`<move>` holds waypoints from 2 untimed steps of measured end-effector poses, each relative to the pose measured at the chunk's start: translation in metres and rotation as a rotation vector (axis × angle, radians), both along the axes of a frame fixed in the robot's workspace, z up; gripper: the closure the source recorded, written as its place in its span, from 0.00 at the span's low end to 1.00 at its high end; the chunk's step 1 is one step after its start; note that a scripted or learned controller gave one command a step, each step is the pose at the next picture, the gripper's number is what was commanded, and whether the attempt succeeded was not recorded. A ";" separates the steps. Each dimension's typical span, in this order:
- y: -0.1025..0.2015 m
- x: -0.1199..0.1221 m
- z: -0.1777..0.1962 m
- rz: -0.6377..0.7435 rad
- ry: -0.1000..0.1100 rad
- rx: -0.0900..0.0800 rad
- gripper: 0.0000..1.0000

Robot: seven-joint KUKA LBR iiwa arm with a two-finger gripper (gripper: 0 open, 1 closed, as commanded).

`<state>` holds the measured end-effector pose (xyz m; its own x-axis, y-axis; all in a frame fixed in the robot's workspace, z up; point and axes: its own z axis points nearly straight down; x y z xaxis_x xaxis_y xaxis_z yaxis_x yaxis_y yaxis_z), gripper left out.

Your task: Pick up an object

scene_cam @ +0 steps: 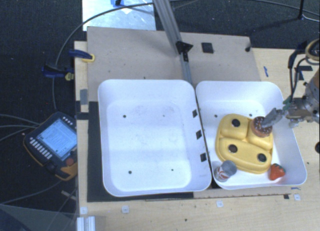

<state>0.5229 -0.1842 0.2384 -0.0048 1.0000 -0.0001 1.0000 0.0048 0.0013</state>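
Two shallow white bins are seen side by side on a brown bench top; the left bin (145, 135) and the right bin (240, 95). The arm (307, 106) is extended in from the right edge over the right bin's right wall. The gripper (264, 122) is lowered at the brown ring-shaped object (260, 126), a small donut-like piece resting on the upper right part of the yellow moulded block (243, 144). The gripper tip is seen touching or just above the ring; whether it is clenched, released or grasping cannot be told, as that part is too small and blurred. The yellow block is placed in the middle of the right bin, with three dark round spots on top. A small grey-capped cylinder (225, 170) is lying at the bin's front left corner, just beside the block. A red-orange strawberry-like item (276, 171) is lying at the front right corner, near the block's lower right edge. A teach pendant with a lit screen (54, 142) is seen on the dark floor left of the bench. A metal pole (167, 15) is slanted in from the top toward the bins' shared edge.
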 end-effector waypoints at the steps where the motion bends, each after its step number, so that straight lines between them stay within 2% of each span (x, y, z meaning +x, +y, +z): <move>1: 0.002 -0.008 -0.058 -0.003 0.002 0.001 0.00; 2: 0.005 -0.006 -0.105 -0.002 -0.003 -0.001 0.00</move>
